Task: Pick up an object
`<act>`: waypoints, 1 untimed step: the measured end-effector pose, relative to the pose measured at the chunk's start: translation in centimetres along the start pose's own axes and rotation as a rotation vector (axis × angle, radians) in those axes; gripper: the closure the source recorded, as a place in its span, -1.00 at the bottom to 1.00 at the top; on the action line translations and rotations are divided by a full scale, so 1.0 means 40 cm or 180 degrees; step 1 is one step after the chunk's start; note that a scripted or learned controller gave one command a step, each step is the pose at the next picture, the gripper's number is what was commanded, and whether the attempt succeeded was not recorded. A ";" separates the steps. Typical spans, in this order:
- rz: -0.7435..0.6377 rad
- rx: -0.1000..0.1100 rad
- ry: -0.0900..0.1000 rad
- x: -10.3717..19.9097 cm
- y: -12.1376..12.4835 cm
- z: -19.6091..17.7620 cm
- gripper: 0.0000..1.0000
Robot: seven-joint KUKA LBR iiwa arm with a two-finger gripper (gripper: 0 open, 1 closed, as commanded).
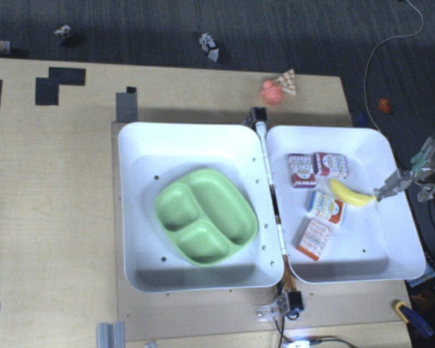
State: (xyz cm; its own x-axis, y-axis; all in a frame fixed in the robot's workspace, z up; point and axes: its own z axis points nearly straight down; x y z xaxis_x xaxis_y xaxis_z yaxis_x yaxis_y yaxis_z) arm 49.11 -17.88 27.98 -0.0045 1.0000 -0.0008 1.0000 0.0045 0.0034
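A single fixed camera is looking down at a slant from above the bench [51,216], standing far enough back to be taking in both white bins whole. The left bin [134,216] is sitting near the middle of the frame, with the right bin [391,259] beside it toward the right edge. Beyond the left bin, the dark floor [167,13] is filling the top strip.
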 end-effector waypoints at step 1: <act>0.0009 0.0011 0.0005 -0.032 0.001 0.394 -1.00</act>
State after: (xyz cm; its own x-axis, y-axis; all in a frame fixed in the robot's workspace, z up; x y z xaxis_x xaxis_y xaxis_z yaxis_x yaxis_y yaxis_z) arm 49.22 -19.19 12.21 -0.0017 1.0000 0.0007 1.0000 0.0017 -0.0001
